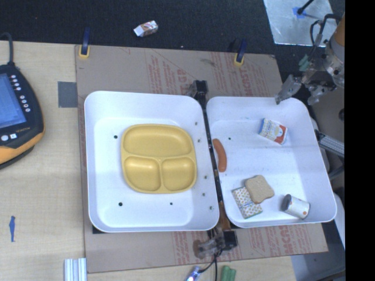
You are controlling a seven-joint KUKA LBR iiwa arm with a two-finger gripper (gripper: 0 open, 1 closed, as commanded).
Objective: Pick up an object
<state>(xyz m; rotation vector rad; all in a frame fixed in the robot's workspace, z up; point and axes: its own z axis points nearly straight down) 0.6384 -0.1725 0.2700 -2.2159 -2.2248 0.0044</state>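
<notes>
My gripper (300, 93) hangs over the far right corner of the right bin (316, 157), its two fingers spread open with nothing between them. Inside that bin a small white and red carton (273, 130) lies closest to the gripper, a little below and to its left. A brown sausage (220, 155) rests by the bin's left wall. Near the front are a tan slice of bread (259, 188), a patterned packet (246, 202) partly under it, and a small grey and white can (295, 206) on its side. The left bin (99, 157) holds a yellow divided plate (158, 158).
A teach pendant (14, 113) sits on the bench at far left. Clamps (85, 44) (238, 52) pin the cardboard sheet (170, 69) at the back. A crumpled wrapper (146, 28) lies on the dark floor beyond the bench.
</notes>
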